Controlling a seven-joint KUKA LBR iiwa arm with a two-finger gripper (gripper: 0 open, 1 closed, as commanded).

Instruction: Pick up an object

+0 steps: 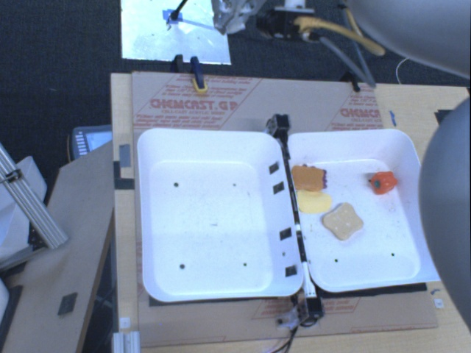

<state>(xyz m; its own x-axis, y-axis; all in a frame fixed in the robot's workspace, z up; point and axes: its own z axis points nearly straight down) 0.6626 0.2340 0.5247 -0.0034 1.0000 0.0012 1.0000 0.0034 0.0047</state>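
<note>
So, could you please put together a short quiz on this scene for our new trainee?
1. Which bin holds the toast-shaped piece? A) left bin B) right bin C) neither
2. True or false: the yellow piece touches the red-orange piece.
3. How many objects lie in the right bin?
Key: 1 B; 2 false, they lie apart; 3 four.

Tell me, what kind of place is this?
Probably a robotics lab test bench: two white bins sit clamped on a protective sheet, toy food like the bread slice lies in one, and cables hang overhead.
</note>
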